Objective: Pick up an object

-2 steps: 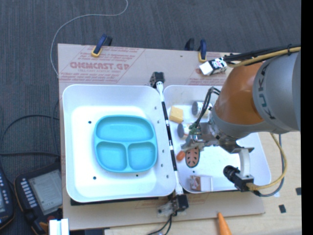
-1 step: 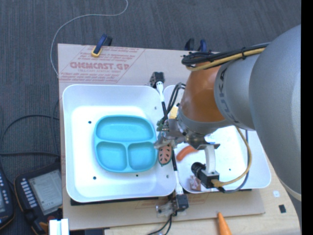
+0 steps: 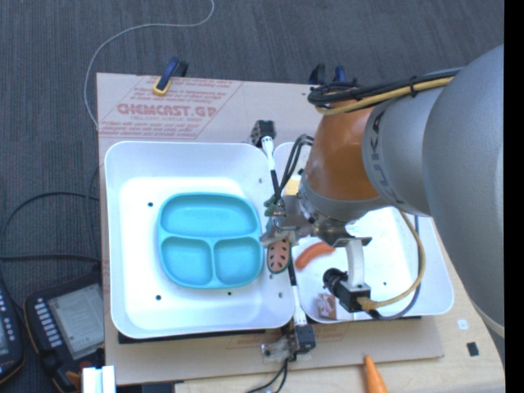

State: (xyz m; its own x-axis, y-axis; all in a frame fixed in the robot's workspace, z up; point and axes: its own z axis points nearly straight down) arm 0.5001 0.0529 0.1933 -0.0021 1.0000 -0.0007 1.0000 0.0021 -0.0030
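Hovering low over the right bin (image 3: 434, 297), the hand (image 3: 282, 244) sits just left of an orange piece (image 3: 309, 255), presumably lining up a pick; grip state cannot be told.

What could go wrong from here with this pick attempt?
1. The grey arm with the orange band covers much of the right white bin, so the camera cannot confirm any grasp there.
2. The brown speckled oval piece sits at the divider between the bins; a nudge could knock it into the left white bin beside the blue three-compartment plastic plate.
3. The small orange curved item lies close under the wrist and may get pushed, not picked.
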